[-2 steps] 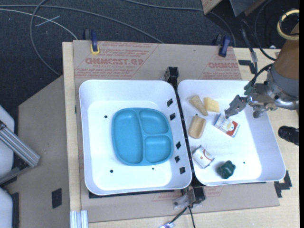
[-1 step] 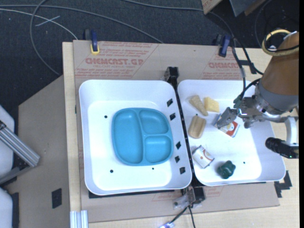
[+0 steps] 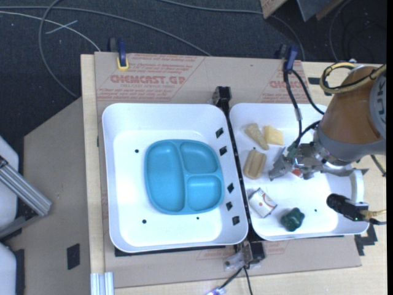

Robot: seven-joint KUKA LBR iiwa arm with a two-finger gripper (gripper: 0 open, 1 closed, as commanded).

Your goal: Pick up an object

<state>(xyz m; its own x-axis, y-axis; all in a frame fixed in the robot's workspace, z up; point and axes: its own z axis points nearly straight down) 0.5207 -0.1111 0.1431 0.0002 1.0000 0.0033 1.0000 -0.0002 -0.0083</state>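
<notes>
The right bin [image 3: 319, 223] holds several small objects: a pale yellow piece [image 3: 273, 136] and a beige piece [image 3: 255, 136] near the back, a tan block [image 3: 254, 163] by the left wall, a white and red packet [image 3: 262, 202] and a dark green lump [image 3: 293, 219] near the front. My gripper [image 3: 284, 165] hangs low over the middle of that bin, just right of the tan block. Nothing shows between its fingers.
The left bin [image 3: 120, 183] holds a blue divided plate [image 3: 184, 176]. Black clips run along the divider [image 3: 228, 158] between the bins. The arm's orange band [image 3: 350, 115] covers the right bin's far right side. Cables trail across the bench's back edge.
</notes>
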